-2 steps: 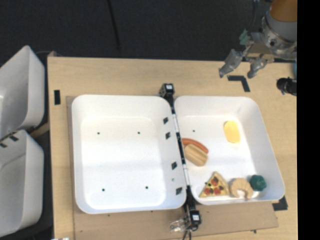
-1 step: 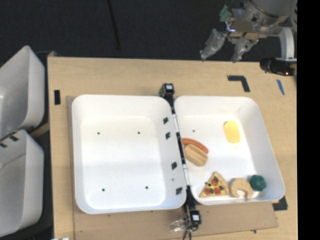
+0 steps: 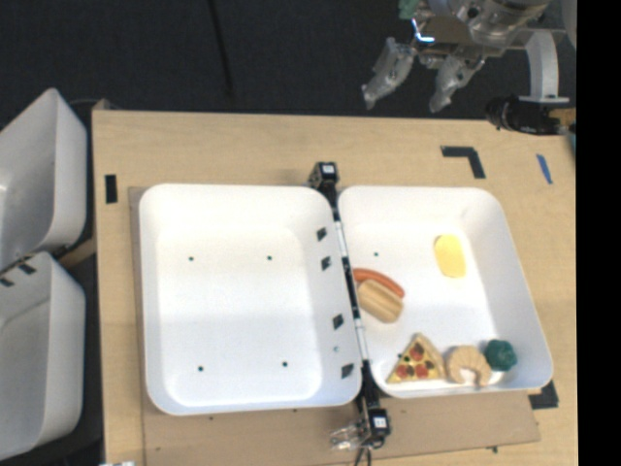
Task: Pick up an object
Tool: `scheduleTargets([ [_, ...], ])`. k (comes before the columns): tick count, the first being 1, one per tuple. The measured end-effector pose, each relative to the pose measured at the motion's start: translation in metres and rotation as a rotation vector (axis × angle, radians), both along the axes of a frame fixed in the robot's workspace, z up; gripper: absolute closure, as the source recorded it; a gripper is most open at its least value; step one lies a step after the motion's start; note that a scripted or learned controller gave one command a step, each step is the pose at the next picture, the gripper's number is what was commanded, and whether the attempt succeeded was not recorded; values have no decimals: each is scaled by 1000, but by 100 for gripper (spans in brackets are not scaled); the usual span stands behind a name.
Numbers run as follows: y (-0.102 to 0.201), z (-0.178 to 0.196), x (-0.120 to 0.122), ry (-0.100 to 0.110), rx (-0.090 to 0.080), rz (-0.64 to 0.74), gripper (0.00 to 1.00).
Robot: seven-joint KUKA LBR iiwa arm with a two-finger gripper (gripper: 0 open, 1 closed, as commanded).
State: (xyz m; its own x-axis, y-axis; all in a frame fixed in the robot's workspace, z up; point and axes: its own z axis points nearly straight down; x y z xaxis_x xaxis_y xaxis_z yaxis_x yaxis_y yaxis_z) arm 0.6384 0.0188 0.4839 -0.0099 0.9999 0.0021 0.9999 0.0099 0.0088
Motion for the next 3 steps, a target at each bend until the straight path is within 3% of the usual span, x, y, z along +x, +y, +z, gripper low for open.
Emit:
scheduleTargets([
  [1, 45, 74, -40, -2, 0, -2, 0],
  [3, 196, 67, -58, 7, 0, 1, 0],
])
